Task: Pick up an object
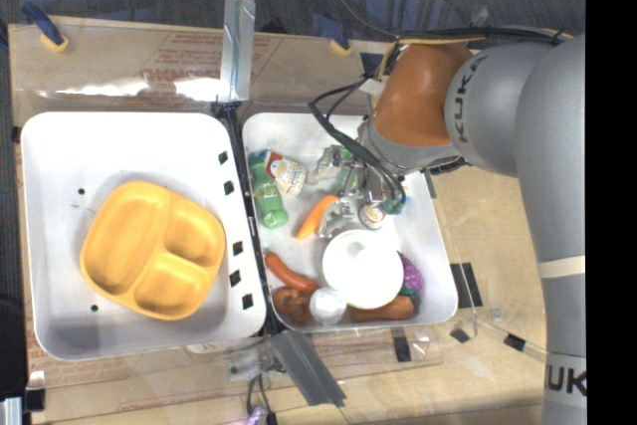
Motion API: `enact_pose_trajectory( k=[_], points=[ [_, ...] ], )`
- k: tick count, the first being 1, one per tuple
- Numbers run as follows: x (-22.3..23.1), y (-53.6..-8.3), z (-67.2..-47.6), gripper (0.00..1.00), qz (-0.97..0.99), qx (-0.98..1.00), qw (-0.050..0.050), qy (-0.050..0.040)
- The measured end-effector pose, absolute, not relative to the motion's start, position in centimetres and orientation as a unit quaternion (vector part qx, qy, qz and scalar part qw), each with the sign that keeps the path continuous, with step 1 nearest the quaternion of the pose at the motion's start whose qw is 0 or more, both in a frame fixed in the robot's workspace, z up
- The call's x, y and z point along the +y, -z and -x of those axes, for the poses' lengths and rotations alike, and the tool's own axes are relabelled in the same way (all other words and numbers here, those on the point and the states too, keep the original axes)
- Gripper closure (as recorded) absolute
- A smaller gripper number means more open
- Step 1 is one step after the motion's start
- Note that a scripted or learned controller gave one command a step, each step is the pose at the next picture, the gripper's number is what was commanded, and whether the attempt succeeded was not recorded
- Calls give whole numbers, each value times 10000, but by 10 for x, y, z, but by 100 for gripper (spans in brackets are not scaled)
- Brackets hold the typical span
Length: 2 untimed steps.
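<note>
The right bin (pixel 435 236) holds a jumble of small items. Along its left side lies a green bottle (pixel 269 191) with a white label, and an orange carrot (pixel 315 215) sits tilted beside it. A white upturned bowl (pixel 362 267) fills the near middle. My gripper (pixel 352 195) reaches down into the bin's middle, just right of the carrot and just behind the bowl. The wrist and its cables hide its tips.
A red sausage (pixel 290 273), a brown bun-like piece (pixel 292 305) and a purple item (pixel 412 278) lie around the bowl at the near end. The left bin (pixel 45 174) holds a yellow divided plate (pixel 152 248). The grey arm covers the bench on the right.
</note>
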<state>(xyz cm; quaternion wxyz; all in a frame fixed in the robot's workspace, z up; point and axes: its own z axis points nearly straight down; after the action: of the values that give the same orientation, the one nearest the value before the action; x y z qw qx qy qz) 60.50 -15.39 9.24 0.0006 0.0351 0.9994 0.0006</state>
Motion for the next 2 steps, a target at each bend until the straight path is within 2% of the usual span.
enact_pose_trajectory(
  k=[1, 2],
  points=[
    [-111, -91, -589, 0, -1026, 9947, -16, -4],
    [-138, -92, -565, 0, 188, 9998, 11, -39]
  ],
)
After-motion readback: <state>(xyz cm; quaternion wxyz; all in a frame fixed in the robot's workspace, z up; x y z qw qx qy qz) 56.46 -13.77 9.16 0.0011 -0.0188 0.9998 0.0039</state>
